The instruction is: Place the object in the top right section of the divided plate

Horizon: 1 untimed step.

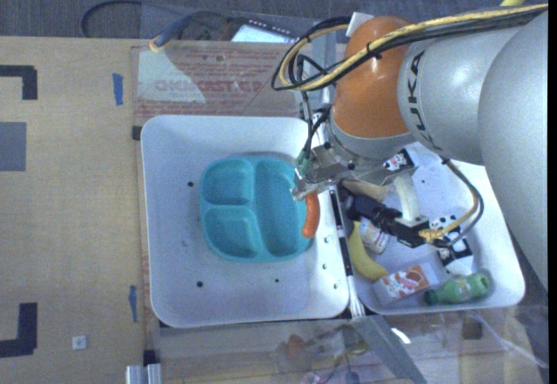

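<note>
Left bin (165, 225): shallow white plastic, smooth, rounded corners, resting on your surface (61, 199) of tan board.

Plate (252, 208): teal, glossy, rounded, split by raised ridges into sections. It lies in the left bin, toward its right side.

Object (310, 217): a small orange piece, slim and elongated like a carrot, upright at the plate's right rim, just under the hand (306, 186).

Hand: you cannot tell whether it is apart or together, nor whether it grips the object.

Step, as you may judge it: delivery over the plate. Your next move calls for shifting the piece over the top right section, then releasing.

Right bin (509, 260): holds a banana (365, 260), a printed packet (405, 282) and a green item (457, 289).
</note>
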Available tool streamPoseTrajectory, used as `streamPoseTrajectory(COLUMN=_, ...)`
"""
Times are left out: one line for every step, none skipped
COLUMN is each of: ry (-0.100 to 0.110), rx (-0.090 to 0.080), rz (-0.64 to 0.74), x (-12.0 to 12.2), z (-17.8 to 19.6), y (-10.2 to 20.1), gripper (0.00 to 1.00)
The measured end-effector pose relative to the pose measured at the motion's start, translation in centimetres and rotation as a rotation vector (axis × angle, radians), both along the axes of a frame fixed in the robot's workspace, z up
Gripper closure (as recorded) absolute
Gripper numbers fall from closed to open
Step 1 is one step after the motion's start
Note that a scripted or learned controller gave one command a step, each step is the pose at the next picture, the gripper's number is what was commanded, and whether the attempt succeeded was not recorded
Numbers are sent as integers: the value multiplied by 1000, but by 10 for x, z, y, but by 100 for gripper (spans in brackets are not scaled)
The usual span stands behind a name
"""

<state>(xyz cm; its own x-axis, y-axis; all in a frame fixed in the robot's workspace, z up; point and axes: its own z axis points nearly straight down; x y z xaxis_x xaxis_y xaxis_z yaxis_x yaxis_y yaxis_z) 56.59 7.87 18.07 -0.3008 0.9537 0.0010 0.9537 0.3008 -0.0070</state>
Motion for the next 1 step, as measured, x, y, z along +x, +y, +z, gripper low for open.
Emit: streamPoseTrajectory(ry=0, rx=0, rz=0, x=0, z=0, y=0, gripper=0)
